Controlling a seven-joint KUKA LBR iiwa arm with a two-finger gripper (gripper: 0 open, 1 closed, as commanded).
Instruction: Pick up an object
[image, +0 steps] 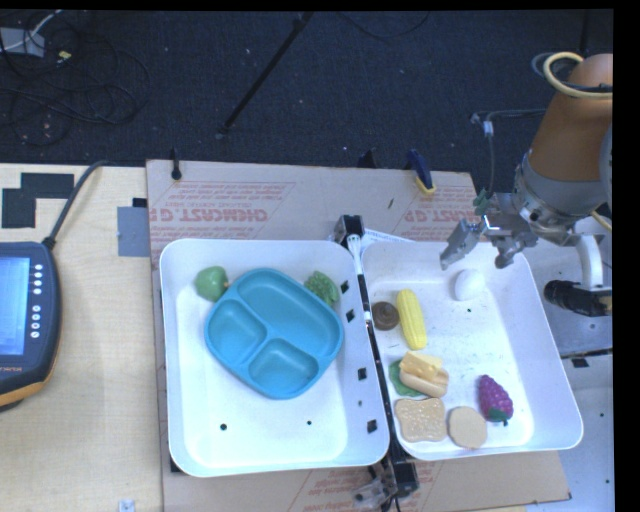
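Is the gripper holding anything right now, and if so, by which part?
Nothing is held. The gripper hangs open above the right bin, its fingers apart, with the white egg lying free just below them.

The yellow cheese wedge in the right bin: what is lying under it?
A green piece lies under the yellow cheese wedge, its edge showing on the wedge's left side. The covered rest cannot be identified. The slice of bread lies just in front of the wedge.

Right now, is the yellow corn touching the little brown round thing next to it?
Touching, it seems. The camera view shows the corn lying right against the brown round piece, with no white bin floor visible between them.
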